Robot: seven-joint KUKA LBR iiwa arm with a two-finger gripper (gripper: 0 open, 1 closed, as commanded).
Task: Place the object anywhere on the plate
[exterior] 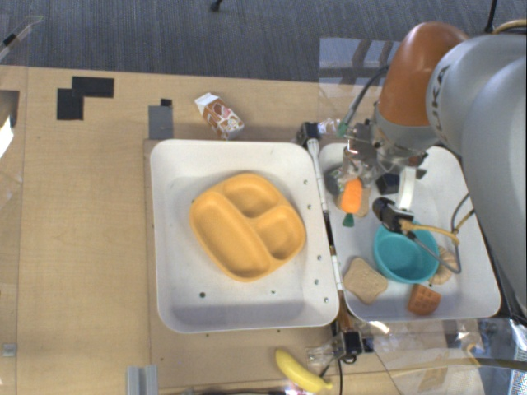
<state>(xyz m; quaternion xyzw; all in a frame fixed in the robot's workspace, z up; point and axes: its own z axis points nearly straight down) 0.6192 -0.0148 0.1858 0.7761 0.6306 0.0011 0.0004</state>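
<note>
The carrot (352, 197), an orange toy with a green tip, lies in the right bin (473, 278), toward that bin's 10 o'clock corner and close to the wall it shares with the left bin (177, 303). It lies nearly along the 12-to-6 line, orange end toward 12 o'clock and green tip toward 6 o'clock.

The gripper (356, 178) hangs directly over the carrot's 12 o'clock end, so the orange body comes out from under it toward 6 o'clock. The tool's metal parts cover that end of the carrot. I cannot tell whether the gripper is spread or closed, or whether it touches the carrot or only hovers just above it. The grey arm with its orange band comes in from 2 o'clock and covers the right bin's far corner.

At 5 o'clock from the carrot, near the middle of the right bin, stands a teal bowl (403, 255), upright and apart from the carrot. A toy bread slice (366, 280) lies at the bowl's 8 o'clock, just beside it. A toy waffle (423, 299) lies at the bowl's 5 o'clock, near the bin's front rim.

The yellow divided plate (247, 225) sits in the middle of the left bin, at 9 o'clock from the carrot, with the two bin walls between them.

On the bench, a snack packet (219, 114) lies at 12 o'clock of the left bin, and a banana (300, 373) at that bin's 5 o'clock.
</note>
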